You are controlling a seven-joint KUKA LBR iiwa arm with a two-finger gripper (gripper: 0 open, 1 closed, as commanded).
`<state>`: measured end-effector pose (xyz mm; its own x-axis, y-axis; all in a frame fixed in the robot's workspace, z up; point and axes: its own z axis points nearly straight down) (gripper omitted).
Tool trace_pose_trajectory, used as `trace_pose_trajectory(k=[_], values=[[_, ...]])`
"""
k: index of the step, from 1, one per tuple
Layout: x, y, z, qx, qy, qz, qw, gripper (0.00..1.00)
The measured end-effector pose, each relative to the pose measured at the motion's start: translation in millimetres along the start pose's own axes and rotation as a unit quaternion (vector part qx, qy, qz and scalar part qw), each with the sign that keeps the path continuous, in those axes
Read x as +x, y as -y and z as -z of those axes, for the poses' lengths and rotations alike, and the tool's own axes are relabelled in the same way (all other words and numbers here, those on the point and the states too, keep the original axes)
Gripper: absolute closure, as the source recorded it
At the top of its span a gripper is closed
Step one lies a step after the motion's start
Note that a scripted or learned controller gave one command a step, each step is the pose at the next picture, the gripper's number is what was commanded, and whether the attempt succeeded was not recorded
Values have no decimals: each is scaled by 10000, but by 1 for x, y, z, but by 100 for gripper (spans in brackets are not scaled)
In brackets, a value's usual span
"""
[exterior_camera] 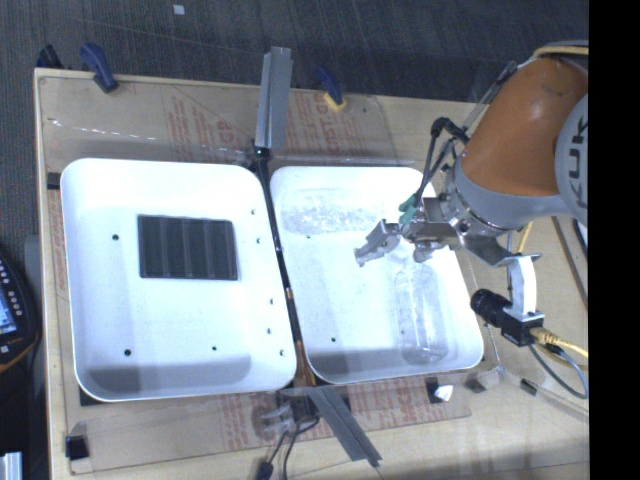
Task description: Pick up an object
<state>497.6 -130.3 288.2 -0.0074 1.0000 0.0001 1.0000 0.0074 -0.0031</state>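
saw two white bins side by side on a wooden bench (100,108). left bin (100,348) held a dark ridged rectangular block (188,247), lying flat toward the upper middle of its floor. right bin (330,358) held a clear plastic bottle (420,313), lying lengthwise near the right wall, and a clear crinkled wrapper (325,215) near the upper wall, well apart from the bottle. found the gripper (385,246) hanging over the right bin, between wrapper and bottle, just above the bottle's upper end, reaching in from the right under the orange band of the arm (530,128). could not tell how the gripper stood, released or clenched. nothing seen gripped. blue clamps (100,66) along the bench's far edge.
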Motion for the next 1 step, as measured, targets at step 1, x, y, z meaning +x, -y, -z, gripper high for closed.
trace_pose_trajectory(k=[1], values=[[19,-4,46,-14,6,-1968,9805,0]])
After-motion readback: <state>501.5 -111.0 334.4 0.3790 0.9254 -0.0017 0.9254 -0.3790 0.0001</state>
